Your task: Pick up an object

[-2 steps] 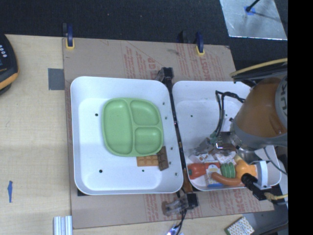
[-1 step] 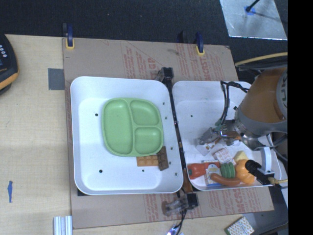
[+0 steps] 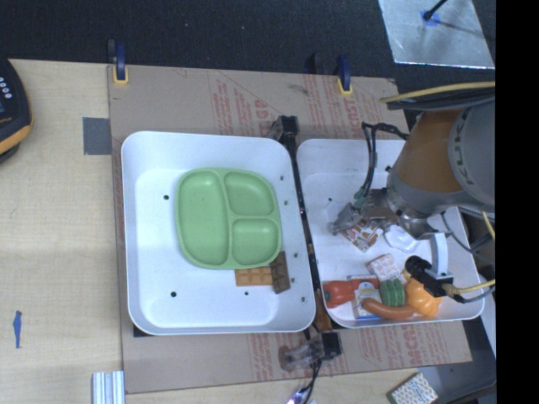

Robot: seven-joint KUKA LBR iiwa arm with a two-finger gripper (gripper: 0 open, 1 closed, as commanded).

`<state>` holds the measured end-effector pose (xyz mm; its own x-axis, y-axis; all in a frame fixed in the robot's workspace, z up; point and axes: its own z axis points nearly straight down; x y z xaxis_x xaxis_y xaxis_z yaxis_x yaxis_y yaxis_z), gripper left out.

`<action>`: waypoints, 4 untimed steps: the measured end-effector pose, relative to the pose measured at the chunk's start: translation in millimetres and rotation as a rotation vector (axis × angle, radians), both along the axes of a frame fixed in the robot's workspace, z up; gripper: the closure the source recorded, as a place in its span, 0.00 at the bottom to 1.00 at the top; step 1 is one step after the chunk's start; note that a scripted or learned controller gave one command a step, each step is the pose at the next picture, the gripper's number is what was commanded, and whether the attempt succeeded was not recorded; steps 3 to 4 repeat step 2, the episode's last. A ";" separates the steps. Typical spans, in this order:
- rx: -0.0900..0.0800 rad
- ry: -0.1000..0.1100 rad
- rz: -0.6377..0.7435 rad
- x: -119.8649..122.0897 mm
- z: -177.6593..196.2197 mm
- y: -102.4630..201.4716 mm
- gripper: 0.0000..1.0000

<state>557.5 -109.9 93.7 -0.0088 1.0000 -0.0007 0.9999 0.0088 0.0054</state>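
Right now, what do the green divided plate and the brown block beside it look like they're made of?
The green plate looks like molded plastic with a matte finish: even color, soft rounded dividers, no glare. The brown block at its lower edge could be wood or plastic; its flat orange-brown face with a darker end leaves that open.

Two white bins, left [image 3: 143,225] and right [image 3: 324,167], are showing smooth, slightly glossy plastic. The green divided plate [image 3: 227,217] is appearing as matt moulded plastic. Beneath them, a brown cardboard sheet [image 3: 210,99] with red print is lying dull and flat on the pale, wood-grained bench [image 3: 50,251]. The arm [image 3: 446,154] is presenting satin grey casing with an orange band.
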 end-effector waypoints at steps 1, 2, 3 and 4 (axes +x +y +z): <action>-0.001 0.007 -0.002 -3.0 9.4 -2.6 1.00; 0.002 -0.001 0.001 18.6 103.7 57.9 1.00; 0.002 -0.001 0.001 18.6 103.7 57.9 1.00; 0.002 -0.001 0.001 18.6 103.7 57.9 1.00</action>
